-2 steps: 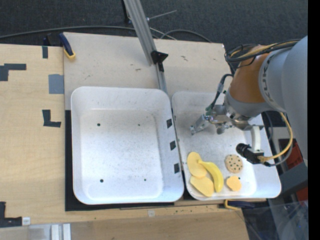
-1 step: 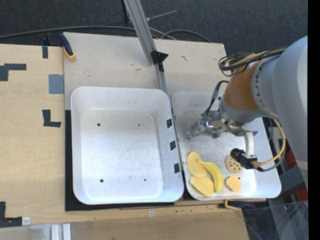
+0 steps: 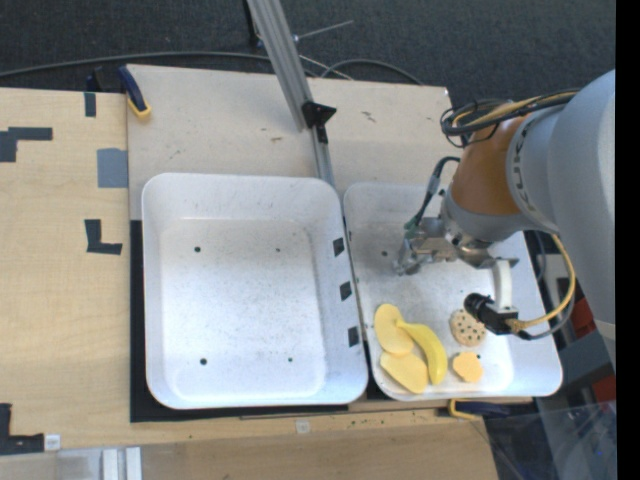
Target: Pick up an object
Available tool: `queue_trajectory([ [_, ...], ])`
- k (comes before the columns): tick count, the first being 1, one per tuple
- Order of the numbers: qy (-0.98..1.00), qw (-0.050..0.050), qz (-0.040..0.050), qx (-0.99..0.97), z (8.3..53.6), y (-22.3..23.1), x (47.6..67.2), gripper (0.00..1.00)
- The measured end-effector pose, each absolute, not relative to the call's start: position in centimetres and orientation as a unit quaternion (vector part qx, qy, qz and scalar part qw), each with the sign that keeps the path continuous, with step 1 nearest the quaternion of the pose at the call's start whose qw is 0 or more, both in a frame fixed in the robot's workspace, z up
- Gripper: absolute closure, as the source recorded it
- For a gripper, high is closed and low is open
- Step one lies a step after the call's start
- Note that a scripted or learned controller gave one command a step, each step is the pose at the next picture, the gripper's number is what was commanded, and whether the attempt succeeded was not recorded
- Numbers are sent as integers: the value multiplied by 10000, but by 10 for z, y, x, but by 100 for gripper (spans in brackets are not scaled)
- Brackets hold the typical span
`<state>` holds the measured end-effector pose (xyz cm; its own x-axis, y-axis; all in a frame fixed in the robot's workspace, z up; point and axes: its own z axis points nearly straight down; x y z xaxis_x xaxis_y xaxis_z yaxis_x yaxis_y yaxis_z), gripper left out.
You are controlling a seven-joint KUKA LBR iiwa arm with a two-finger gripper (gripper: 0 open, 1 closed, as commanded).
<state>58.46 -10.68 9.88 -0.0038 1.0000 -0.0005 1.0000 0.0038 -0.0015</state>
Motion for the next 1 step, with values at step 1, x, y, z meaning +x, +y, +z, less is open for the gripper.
queue_trajectory([
  [1, -7077, -9, -9, -7065, 142, -103, 581, 100],
])
